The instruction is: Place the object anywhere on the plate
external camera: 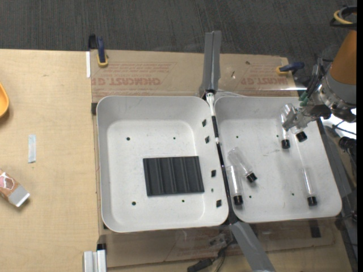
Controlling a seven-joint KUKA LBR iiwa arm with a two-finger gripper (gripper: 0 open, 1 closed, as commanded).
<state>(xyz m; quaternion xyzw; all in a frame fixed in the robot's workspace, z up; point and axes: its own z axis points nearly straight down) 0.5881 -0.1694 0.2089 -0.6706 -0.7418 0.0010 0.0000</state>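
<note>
Lying tube (241, 165), cap (251, 177) lower-right

Both bins (113, 208) are white with small dark dots. In the left one lies a dark grey plate (173, 175) with ridged stripes. The right bin holds clear tubes (240, 164) with black caps. The surface (51, 208) is pale tan wood; the cardboard (147, 79) behind the bins is brown with faded red lettering. The arm (345, 67) shows an orange band over grey. The floor (170, 13) is dark grey carpet.
</note>
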